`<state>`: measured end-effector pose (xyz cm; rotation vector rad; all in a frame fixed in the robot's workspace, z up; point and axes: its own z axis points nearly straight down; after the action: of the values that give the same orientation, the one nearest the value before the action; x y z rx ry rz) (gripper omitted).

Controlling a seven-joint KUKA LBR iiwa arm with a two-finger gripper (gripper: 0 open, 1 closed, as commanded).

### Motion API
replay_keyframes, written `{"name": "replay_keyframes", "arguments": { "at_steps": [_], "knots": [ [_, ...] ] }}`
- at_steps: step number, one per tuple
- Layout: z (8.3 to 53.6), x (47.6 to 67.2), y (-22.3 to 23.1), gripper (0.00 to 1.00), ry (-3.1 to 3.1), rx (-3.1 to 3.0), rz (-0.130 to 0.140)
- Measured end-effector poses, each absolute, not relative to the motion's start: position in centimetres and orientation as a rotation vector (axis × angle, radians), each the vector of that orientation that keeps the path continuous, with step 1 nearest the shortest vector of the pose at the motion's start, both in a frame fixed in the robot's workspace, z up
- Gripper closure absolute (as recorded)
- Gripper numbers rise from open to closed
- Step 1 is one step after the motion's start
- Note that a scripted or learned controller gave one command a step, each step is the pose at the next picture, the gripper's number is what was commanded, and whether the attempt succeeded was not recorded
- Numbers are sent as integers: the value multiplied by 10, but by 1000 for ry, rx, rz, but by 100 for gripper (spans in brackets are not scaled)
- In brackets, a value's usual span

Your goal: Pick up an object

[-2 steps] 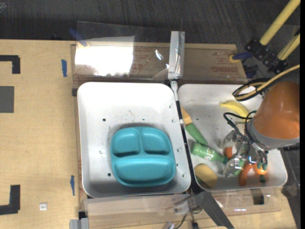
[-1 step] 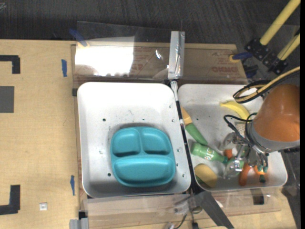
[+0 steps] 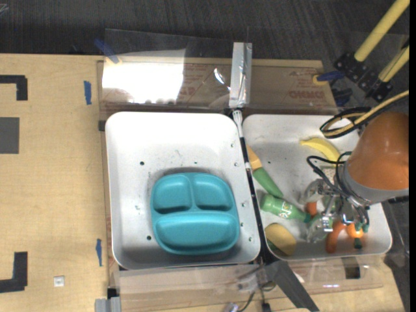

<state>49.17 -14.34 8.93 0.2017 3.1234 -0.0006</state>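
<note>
Item: right bin (image 3: 380, 239), taken as landmark. My tool (image 3: 328, 216) is down inside it, toward its near end, among a knot of small objects; I cannot tell its state from this slant.

Contents, relative to the right bin: a banana (image 3: 322, 148) at the far end; a green bottle (image 3: 281, 206) near the middle, lying on its side against the wall shared with the left bin; an orange-tipped green piece (image 3: 263, 176) lying along that same wall; a yellowish rounded item (image 3: 281, 237) in the near-left corner; small orange pieces (image 3: 341, 234) at the tool itself. The likeliest pick is whichever of these last lies under the tool.

Risks, as I judge them: crowding could let the tool close on two things or on none; the orange wrist band hides the contact, so a miss would be hard to spot; the bottle may roll.

Left of the right bin: a second bin (image 3: 123, 174) holding a teal divided tray (image 3: 194, 213).

Surface (image 3: 45, 194): light board with black and blue tape marks. Beyond the bins, dark carpet.
</note>
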Motion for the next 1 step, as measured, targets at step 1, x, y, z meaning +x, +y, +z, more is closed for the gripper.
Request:
{"name": "replay_keyframes", "arguments": {
  "at_steps": [1],
  "knots": [
    [90,485,-144,0,3107,331,1]
  ]
}}
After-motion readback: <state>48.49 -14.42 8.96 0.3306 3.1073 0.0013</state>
